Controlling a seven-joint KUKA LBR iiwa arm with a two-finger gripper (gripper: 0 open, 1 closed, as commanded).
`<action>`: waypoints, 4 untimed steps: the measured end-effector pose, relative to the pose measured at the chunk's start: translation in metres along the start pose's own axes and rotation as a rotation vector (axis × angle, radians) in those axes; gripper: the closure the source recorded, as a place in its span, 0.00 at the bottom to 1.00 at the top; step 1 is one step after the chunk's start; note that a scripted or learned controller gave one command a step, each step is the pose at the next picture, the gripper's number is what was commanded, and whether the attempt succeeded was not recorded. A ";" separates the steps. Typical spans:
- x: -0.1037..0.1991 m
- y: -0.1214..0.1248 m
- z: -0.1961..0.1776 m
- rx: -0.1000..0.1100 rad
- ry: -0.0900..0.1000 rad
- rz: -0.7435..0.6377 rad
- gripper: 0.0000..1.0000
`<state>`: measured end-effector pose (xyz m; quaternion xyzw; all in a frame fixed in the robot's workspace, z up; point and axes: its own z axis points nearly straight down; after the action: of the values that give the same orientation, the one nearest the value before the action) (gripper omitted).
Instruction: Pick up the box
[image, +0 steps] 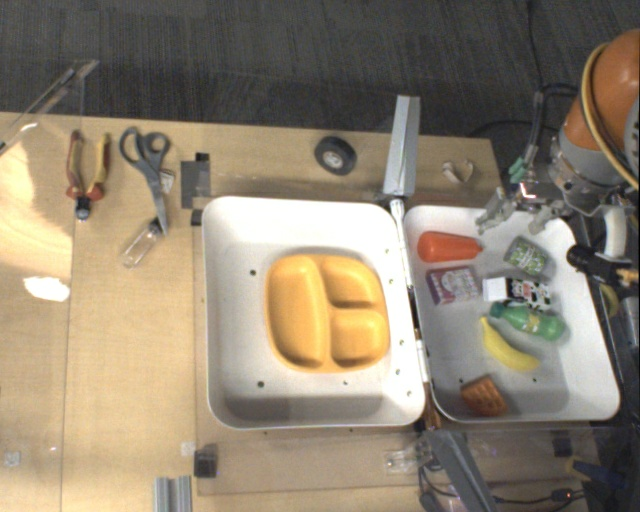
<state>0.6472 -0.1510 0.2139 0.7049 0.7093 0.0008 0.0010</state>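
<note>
**Seven items in one bin, one tray in the other**

While the arm (610, 100) hangs over the far right corner of the worktop (100, 330), two white bins sit side by side below it. One yellow divided tray (326, 308), with three compartments, lies alone in the left bin (230, 300). Seven items lie loose in the right bin (590, 390): one orange carrot-shaped piece (449, 246) at the far end, one purple box (453, 285) just beneath it near the dividing wall, one green can (526, 257), one small black-and-white carton (518, 291), one green bottle (529, 321) on its side, one yellow banana (508, 347) and one brown pastry-like piece (484, 396) at the near end. The pincer (520, 207) hovers over the far rim of the right bin, above the can and well apart from the box; its metal fingers look spread and nothing sits between them. On the bare worktop to the left lie one pair of red-handled pliers (85, 168), one pair of scissors (150, 180) and one roll of black tape (335, 154).
</note>
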 end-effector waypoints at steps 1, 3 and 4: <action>0.032 -0.016 0.118 -0.004 0.000 -0.040 0.00; 0.064 -0.022 0.112 -0.019 -0.006 -0.086 1.00; 0.064 -0.022 0.112 -0.019 -0.006 -0.086 0.00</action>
<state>0.6251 -0.0876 0.1022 0.6736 0.7390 0.0054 0.0096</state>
